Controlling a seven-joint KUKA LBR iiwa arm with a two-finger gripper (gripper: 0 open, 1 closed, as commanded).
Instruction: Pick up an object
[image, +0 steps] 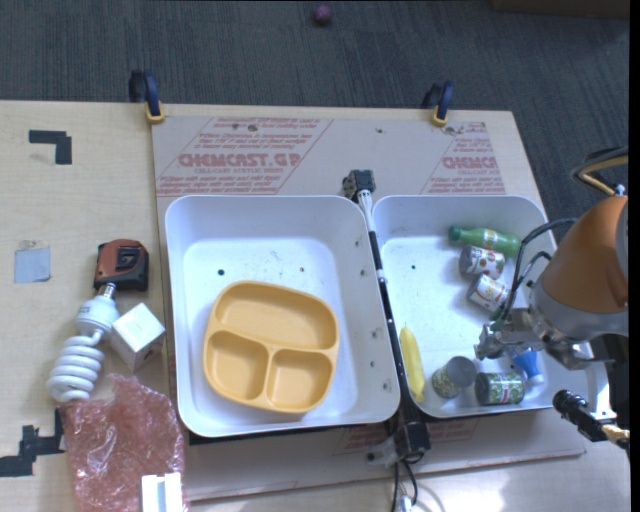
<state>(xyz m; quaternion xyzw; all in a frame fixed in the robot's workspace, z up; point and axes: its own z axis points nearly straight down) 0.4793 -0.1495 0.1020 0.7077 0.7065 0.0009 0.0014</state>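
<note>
The grey arm's two-finger gripper (505, 338) hung over the near right corner of the right-hand shallow white bin (430, 215); its grasp could not be told. A small green-labelled metal can (499, 388) lay on its side just nearer the camera, its long axis running left to right, touching a blue-capped object (529, 363).

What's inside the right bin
A green bottle, cans, a yellow banana, more cans. The end effector covers whatever lies under it.
</note>
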